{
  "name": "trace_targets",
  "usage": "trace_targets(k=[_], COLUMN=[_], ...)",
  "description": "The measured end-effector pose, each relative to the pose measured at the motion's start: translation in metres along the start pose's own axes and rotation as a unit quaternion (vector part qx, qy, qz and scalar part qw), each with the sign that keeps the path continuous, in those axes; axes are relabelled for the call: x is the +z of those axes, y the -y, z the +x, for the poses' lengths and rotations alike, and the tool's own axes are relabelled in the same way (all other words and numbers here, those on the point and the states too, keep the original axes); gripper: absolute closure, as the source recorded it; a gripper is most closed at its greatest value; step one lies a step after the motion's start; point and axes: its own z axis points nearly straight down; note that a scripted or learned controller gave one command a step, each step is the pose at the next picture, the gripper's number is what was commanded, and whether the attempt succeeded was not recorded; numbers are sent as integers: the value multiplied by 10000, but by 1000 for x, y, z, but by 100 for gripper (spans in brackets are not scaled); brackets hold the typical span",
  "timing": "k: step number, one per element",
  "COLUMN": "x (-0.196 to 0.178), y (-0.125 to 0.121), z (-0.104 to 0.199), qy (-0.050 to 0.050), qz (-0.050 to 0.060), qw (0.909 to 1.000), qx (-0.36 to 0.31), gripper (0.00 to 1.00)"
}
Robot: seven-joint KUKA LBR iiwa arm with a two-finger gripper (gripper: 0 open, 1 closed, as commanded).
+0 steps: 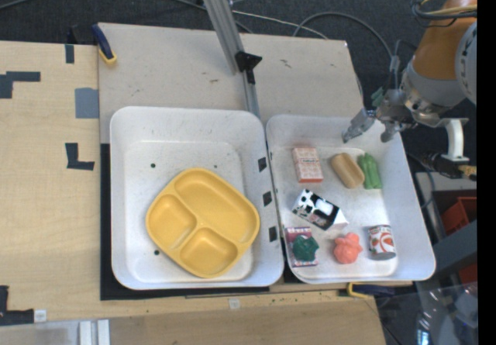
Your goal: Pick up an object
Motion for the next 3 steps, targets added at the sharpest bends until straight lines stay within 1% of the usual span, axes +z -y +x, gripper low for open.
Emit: trace_targets(k=[1,2,3], x=[0,57,101], y=[0,5,2], z=[0,-9,-10], qy=[2,-1,42], qz=[2,29,-65], qw=[10000,10000,10000], qx=[1,9,-3], gripper=[0,0,0])
